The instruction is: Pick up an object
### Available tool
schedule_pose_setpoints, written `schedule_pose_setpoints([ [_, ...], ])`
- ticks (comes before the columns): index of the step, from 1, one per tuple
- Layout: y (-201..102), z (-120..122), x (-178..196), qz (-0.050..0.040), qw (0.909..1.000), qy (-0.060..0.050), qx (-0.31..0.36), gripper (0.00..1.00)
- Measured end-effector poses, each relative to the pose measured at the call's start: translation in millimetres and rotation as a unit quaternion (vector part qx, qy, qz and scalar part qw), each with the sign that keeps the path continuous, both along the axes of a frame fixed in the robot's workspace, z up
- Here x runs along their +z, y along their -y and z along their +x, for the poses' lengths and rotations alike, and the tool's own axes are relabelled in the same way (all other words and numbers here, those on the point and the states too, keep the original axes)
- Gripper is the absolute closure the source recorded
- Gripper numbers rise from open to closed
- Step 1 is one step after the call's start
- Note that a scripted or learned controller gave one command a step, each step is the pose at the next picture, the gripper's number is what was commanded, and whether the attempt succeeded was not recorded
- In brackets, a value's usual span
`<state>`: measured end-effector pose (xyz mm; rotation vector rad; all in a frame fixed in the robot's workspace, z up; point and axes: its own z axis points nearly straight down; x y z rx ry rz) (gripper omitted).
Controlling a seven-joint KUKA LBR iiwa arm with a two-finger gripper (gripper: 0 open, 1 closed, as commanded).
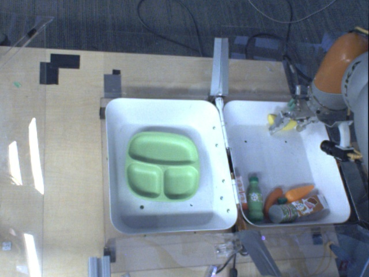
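Gripper [286, 120] at the right bin's [259, 160] one o'clock corner, fingers clenched on a small yellow object [272, 119], mostly hidden, while bottles [255, 198] crowd the six o'clock edge, labels unreadable.

The grey arm [340, 79] reaches in from the right — its claw [283, 122] seemingly grips something yellow.

Green divided tray [163, 165] sits in left bin [115, 154]; cables [173, 10] behind bench.
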<state>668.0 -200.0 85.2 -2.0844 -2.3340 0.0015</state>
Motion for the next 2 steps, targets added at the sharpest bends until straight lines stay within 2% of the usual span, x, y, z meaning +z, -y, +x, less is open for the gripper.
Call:
schedule_pose_setpoints([
  [1, -12, 2, 75, -0.0054, 0.9897, 0.008, -0.143, 0.00],
  [2, -25, 2, 2, -0.0048, 0.9948, 0.007, -0.102, 0.00],
])
